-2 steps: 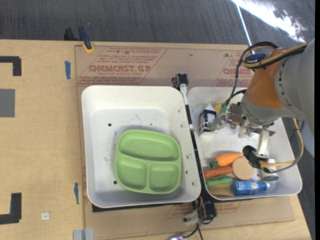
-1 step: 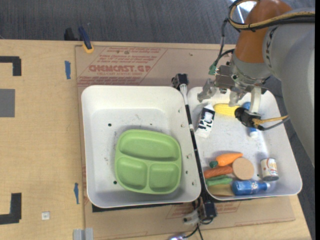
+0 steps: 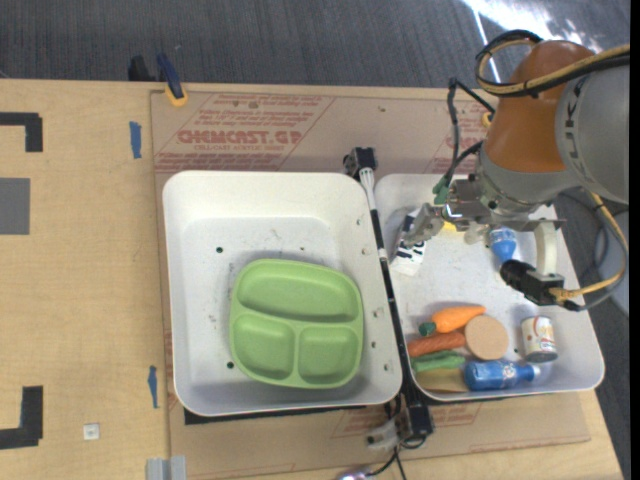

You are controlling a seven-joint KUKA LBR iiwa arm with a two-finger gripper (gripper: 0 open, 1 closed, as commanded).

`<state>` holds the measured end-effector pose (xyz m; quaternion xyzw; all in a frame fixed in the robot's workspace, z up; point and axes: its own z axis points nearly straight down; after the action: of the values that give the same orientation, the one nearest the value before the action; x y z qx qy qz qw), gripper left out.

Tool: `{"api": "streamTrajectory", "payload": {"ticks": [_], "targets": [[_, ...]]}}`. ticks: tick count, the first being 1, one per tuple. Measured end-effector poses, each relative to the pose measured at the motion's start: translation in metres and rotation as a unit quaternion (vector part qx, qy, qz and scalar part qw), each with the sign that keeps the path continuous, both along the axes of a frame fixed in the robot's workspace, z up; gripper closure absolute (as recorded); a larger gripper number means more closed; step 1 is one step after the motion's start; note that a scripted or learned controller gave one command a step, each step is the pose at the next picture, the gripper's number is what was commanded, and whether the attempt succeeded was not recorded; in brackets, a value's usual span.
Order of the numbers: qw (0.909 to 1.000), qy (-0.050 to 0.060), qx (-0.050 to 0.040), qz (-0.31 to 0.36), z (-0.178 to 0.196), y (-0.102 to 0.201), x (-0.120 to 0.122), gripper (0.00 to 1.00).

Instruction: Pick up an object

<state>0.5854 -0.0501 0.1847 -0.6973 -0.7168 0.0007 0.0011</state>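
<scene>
Objects for the pick sit in right bin (image 3: 575, 373), bunched at its near end: carrot (image 3: 452, 319), a second orange veg (image 3: 437, 345) under it, tan disc (image 3: 487, 337), blue bottle (image 3: 497, 374), small can (image 3: 538, 336), something green (image 3: 440, 364) betw. the veg and bottle. All touching or just beside each other, so a tight cluster. Gripper (image 3: 420, 230) is at the bin's far left corner, well apart from that cluster, low near the floor by a small white/black item (image 3: 406, 254) I can't identify. Whether jaws are spread or closed: can't tell, too small and blurred. Nothing visibly betw. them.

Step, as I read it: approach / reaching down, no grasp yet. Target unclear, maybe the small item by the wall. Next move needs: pick one target, centre over it, keep clear of the bin wall, then close and lift. If going for the cluster, can or carrot looks most exposed.

Left bin (image 3: 190, 268) holds green tray (image 3: 297, 321), away from the arm (image 3: 535, 118).
</scene>
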Motion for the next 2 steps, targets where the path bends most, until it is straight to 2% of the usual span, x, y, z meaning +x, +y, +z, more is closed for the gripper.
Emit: {"api": "streamTrajectory", "payload": {"ticks": [1,2], "targets": [[0.9991,0.0,0.0002,0.043,0.0,0.018,-0.081,0.0],[0.9997,-0.002,-0.0002,0.025,0.0,0.036,-0.011,0.0]]}}
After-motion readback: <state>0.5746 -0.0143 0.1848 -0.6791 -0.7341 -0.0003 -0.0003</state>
